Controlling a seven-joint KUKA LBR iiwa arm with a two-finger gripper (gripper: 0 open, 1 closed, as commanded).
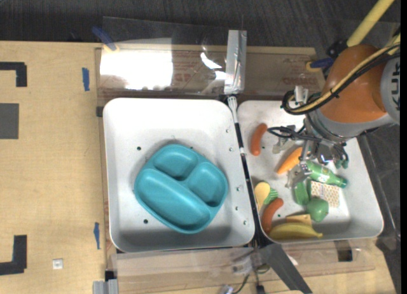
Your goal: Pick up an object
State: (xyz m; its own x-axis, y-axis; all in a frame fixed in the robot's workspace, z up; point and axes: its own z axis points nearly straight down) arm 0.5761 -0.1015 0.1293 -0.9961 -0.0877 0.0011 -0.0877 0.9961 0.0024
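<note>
My gripper (313,161) hangs low over the right bin (369,219), under the orange band of the arm. It sits amid a cluster of toy food: an orange carrot (289,159) just to its left and a green bottle-like piece (325,176) just below it. A beige waffle piece (328,192) and a green pepper (317,209) lie further toward the front. The wrist hides whatever lies directly under the gripper.
The right bin also holds a red-orange sausage (257,139), a yellow piece (262,192), a red chili (272,210) and a banana (296,230) along the front wall. A teal divided plate (182,186) lies in the left bin (121,127).
</note>
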